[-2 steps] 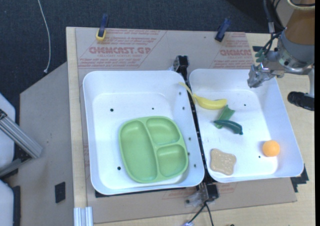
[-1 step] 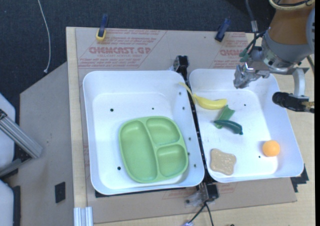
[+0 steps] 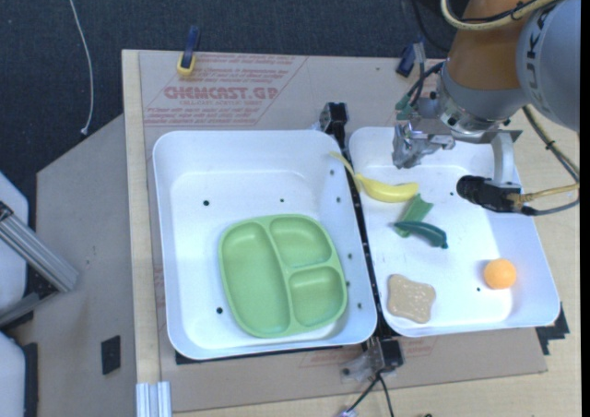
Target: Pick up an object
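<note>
1. Nearest the camera, a tan, toast-shaped piece (image 3: 410, 298) lies at the front of the right bin (image 3: 530, 300), close to the wall shared with the left bin (image 3: 175, 221).
2. Right of it, an orange ball (image 3: 499, 274) sits apart near the right bin's outer wall.
3. Further back, a green pepper-like object (image 3: 420, 225) lies near the bin's middle, and a yellow banana (image 3: 380, 186) lies just behind it, its thin stem end reaching up along the shared wall.
4. Over the back of the right bin, the gripper (image 3: 407, 156) points downward, just behind and above the banana; no object shows between its fingers.
5. How wide the fingers stand cannot be made out: they are small, dark against metal, and merge with the wrist hardware.
6. Whether the fingertips touch the bin floor cannot be told either.
7. A black fitting with a yellow cable (image 3: 489, 193) juts over the bin to the gripper's right.
8. In the left bin rests a green divided plate (image 3: 281, 272) with three compartments.
9. The arm's orange band (image 3: 493, 14) is cut off by the frame's upper right corner.
</note>
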`<action>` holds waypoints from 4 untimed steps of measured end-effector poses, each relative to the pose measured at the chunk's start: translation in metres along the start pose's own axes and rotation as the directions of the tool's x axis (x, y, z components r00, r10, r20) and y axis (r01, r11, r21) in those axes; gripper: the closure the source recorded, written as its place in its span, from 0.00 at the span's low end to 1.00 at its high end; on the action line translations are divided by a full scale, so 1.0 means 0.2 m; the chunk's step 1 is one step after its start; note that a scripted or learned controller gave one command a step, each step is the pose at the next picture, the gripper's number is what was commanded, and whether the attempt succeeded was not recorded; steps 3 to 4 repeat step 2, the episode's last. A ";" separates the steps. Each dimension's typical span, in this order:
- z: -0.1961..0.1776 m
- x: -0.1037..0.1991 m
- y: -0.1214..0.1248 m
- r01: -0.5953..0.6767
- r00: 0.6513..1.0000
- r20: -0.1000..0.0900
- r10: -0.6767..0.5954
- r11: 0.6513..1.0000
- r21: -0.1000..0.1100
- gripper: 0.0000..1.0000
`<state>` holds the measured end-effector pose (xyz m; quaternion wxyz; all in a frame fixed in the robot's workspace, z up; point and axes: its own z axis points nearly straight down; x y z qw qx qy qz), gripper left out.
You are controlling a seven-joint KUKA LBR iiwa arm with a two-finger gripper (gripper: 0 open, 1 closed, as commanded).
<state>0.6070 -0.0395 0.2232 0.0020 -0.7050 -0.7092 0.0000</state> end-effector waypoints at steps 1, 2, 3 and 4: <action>-0.01 0.32 0.00 0.001 1.000 -0.001 -0.001 1.000 -0.003 1.00; 0.03 0.62 -0.04 0.000 1.000 0.000 0.000 1.000 0.001 1.00; 0.03 0.62 -0.04 0.000 1.000 0.000 0.000 1.000 0.001 1.00; 0.03 0.62 -0.04 0.000 1.000 0.000 0.000 1.000 0.001 1.00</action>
